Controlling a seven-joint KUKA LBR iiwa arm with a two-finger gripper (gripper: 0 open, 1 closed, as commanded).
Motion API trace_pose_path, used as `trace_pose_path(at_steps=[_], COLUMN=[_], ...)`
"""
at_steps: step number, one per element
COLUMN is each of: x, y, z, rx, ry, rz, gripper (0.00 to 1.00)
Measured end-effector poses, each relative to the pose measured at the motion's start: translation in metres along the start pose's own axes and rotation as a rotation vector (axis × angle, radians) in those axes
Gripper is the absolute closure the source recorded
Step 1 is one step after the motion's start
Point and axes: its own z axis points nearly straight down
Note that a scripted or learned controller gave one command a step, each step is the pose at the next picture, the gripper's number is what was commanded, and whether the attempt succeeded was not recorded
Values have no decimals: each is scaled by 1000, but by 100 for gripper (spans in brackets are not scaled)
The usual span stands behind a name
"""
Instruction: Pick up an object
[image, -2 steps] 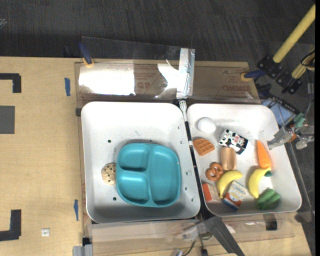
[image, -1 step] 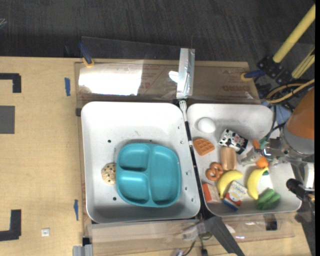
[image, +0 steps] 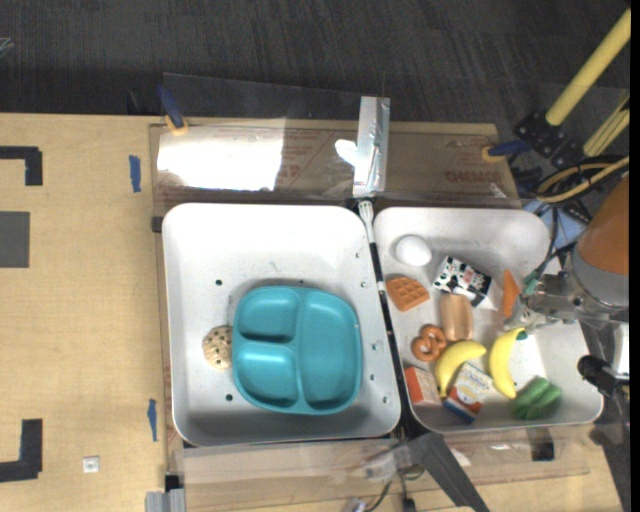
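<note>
The arm (image: 608, 262) was cut off by the right edge; its jaws could not be made out. The teal plate (image: 298, 348) hid part of the cookie (image: 217, 346).

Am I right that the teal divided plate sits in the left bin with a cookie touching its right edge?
Not quite. In the camera view the teal divided plate does sit in the left bin, but the cookie lies against its left edge, not its right.
</note>
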Motion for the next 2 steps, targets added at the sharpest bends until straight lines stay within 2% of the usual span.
trace_pose_path(at_steps=[1, 2], x=[1, 15], y=[0, -51], z=[1, 20], rx=[2, -3], ry=[2, -3], rz=[-1, -97], gripper=[0, 0])
